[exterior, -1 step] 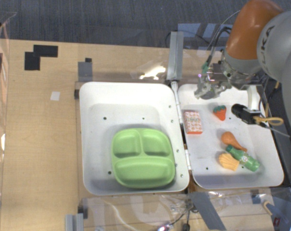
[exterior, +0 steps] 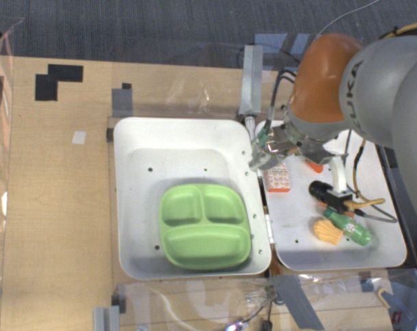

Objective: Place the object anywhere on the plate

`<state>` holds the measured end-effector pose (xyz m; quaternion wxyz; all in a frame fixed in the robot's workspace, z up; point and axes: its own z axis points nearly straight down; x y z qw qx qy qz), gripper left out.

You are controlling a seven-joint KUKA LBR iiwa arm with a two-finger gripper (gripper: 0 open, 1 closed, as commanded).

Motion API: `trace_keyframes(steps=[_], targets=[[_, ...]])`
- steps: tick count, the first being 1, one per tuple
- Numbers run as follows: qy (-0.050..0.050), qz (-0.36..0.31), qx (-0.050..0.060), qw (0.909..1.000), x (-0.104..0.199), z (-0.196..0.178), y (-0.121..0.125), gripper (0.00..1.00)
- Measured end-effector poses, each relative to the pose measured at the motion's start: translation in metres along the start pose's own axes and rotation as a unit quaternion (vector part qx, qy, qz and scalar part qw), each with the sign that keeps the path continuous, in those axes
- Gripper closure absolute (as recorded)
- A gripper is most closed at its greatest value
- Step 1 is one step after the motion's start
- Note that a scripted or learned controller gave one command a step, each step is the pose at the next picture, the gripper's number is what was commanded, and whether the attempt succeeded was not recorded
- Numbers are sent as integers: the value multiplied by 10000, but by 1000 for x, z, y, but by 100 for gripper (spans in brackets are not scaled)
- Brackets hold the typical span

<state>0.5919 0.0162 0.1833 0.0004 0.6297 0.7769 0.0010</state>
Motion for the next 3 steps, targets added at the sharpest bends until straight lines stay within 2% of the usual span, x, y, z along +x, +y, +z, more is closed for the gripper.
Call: trace_keyframes(steps=[1, 2, 3], targets=[[2, -925, 0, 9957, 57, 0, -33, 100], [2, -921, -1, 9957, 57, 0, -33, 0], [5, -920, -14, 9958, 57, -10, -31, 100]])
